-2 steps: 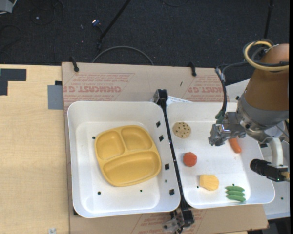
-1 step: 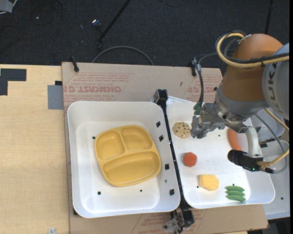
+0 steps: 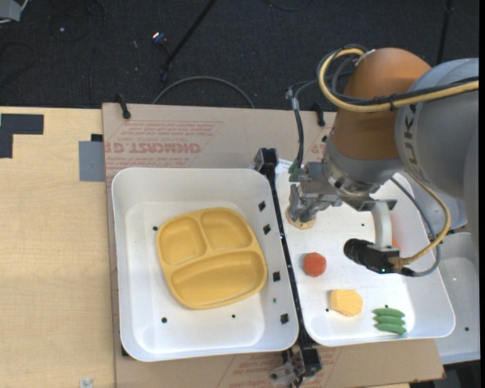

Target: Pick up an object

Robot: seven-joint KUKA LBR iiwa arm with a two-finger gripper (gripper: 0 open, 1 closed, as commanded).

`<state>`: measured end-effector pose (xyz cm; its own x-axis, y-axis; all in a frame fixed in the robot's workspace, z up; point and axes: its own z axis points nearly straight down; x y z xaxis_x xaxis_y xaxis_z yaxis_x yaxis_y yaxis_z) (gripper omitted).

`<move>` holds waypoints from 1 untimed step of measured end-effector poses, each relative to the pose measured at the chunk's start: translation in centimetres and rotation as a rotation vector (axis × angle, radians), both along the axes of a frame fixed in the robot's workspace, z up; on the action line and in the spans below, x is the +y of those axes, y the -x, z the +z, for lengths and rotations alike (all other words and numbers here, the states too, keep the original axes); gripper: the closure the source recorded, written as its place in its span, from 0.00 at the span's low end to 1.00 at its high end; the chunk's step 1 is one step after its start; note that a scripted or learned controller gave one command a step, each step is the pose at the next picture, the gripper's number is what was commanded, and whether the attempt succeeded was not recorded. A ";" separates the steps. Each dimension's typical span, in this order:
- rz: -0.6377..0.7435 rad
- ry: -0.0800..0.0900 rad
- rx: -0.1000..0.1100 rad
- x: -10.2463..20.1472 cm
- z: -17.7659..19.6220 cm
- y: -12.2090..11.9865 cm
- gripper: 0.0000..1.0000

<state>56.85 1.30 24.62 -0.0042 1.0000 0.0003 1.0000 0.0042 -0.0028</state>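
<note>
My arm point(image 3: 404, 128) comes in from the right and covers much of the right bin point(image 3: 436, 330), so the bin's far end is hidden under the orange band and the grey wrist. My gripper point(image 3: 305, 208) hangs low near the bin's left wall, just beside the black divider point(image 3: 276, 241) between the two bins. Whether it is apart or together I cannot tell: the wrist hardware sits over it and the tips merge into a dark cluster. Under those tips a pale, round-edged thing point(image 3: 301, 219) peeks out (cream or tan, mostly covered), and I cannot make out whether it is gripped or merely lying there.

Three more things lie in the open part of the right bin: a red ball-like piece point(image 3: 314, 263) near the middle, a yellow block point(image 3: 346, 301) nearer the front, and a green pod-shaped piece point(image 3: 390, 320) just beside it toward the front right corner. A black cable end point(image 3: 368, 255) blocks part of the floor right of the red one.

The left bin point(image 3: 137, 314) holds a yellow divided plate point(image 3: 212, 257), tilted askew, fully visible.
</note>
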 end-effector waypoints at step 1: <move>-0.001 0.001 0.000 4.8 -1.6 -1.0 1.00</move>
